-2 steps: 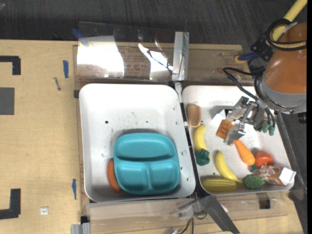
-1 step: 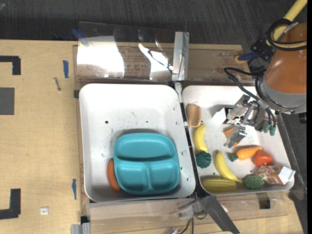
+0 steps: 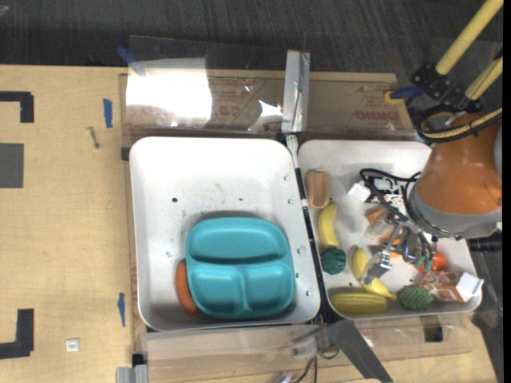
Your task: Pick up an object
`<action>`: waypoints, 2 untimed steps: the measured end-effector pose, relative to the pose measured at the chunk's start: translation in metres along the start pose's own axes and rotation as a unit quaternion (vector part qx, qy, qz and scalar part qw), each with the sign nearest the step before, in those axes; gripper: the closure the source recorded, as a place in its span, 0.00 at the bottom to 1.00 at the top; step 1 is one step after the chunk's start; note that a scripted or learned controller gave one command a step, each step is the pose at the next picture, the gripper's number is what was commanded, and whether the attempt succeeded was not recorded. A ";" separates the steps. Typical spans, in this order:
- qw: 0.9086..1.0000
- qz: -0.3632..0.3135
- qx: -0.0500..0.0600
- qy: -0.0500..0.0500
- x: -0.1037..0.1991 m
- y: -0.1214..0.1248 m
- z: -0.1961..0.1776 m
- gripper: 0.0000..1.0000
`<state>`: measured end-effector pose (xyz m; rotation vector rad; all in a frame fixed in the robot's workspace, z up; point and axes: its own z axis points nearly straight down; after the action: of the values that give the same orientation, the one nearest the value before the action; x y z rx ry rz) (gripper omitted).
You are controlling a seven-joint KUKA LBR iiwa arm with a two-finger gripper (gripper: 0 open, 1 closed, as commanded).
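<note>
Two white bins point(image 3: 152, 214) on a tan bench point(image 3: 56, 214), dark carpet point(image 3: 200, 6) behind (hand point(image 3: 383, 258) grip unclear).

This is looking like a robotics lab or test cell rather than a home or shop. Two shallow white bins point(image 3: 152, 214) are sitting side by side on a plywood bench point(image 3: 56, 214). Left of the bins, black corner markers point(image 3: 20, 106) and bits of blue tape point(image 3: 108, 112) are marking the bench top. Behind the bins, clear plastic sheeting point(image 3: 207, 98) is catching glare. In the right bin, plastic toy food point(image 3: 329, 226) is lying under the cabled industrial arm point(image 3: 463, 178). Beyond the bins, dark carpet point(image 3: 239, 6) is covering the floor.
</note>
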<state>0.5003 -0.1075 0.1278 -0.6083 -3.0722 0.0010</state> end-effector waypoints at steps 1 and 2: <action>0.999 0.033 -0.003 -0.007 -0.017 -0.007 0.040 0.00; 0.994 0.112 -0.003 -0.009 0.017 0.008 0.040 0.00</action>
<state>0.4874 -0.0932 0.0884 -0.9551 -3.0032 -0.0022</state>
